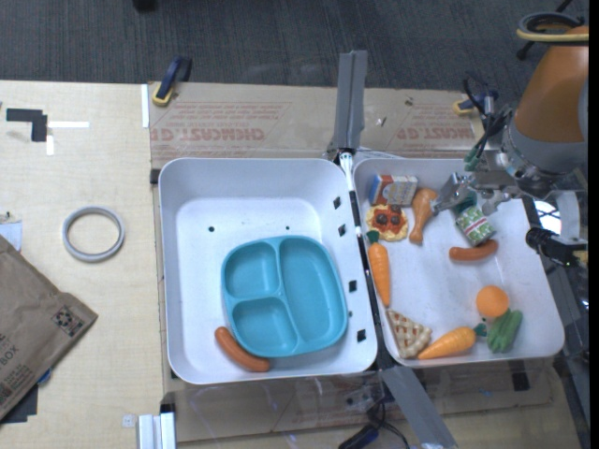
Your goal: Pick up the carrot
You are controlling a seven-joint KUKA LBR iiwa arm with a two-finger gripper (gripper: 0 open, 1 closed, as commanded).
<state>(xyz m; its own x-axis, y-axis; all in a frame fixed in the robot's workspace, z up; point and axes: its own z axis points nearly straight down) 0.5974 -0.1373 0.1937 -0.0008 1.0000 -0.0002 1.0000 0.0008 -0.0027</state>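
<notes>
Camera view: carrot [448, 342] lies well apart from end effector [465, 197], grip state unclear.

We see the gripper [465, 193] above the right bin [533, 344], apparently near a green packet [475, 223]; a carrot [448, 342] lies below.
</notes>
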